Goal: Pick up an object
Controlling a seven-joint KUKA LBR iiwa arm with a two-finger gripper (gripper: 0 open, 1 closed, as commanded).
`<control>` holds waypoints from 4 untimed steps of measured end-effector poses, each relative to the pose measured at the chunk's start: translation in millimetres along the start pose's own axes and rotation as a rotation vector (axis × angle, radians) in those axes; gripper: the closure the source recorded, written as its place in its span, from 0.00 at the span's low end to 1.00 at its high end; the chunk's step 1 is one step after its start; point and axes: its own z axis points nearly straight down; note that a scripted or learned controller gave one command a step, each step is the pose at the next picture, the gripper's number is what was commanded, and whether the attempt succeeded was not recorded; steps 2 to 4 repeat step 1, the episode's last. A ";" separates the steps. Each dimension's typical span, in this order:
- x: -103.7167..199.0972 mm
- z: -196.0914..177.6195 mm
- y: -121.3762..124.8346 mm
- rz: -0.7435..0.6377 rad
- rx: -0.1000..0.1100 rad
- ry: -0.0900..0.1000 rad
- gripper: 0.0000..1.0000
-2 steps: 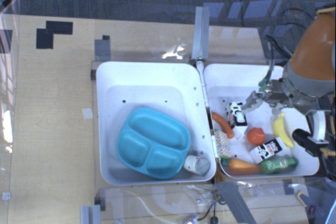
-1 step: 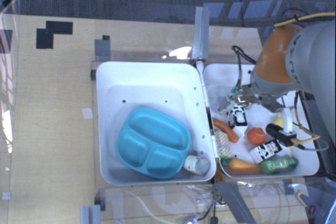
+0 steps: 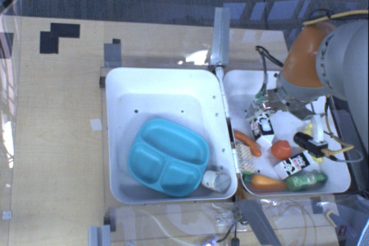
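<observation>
My gripper (image 3: 261, 108) reaches down into the right bin (image 3: 340, 184), near its back left part. Directly under it, touching or nearly so, stands a small black-and-white carton (image 3: 263, 125). In front of that lie an orange sausage (image 3: 248, 143), a red tomato (image 3: 281, 149), a second black-and-white carton (image 3: 294, 165), an orange carrot (image 3: 267, 182) and a green bottle (image 3: 306, 181). Whether anything is gripped is hidden by the wrist.
The left bin (image 3: 124, 89) holds a blue divided plate (image 3: 168, 156) and a small pale cup (image 3: 217, 180) on its side at the front right corner. A ridged beige piece (image 3: 241, 156) lies against the right bin's left wall. The grey arm covers the right bin's back right.
</observation>
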 end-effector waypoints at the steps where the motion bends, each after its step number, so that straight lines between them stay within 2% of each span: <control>1: 22.5 -138.9 -14.9 0.153 0.007 0.001 1.00; 4: 22.5 -138.9 -14.9 0.153 0.007 0.001 1.00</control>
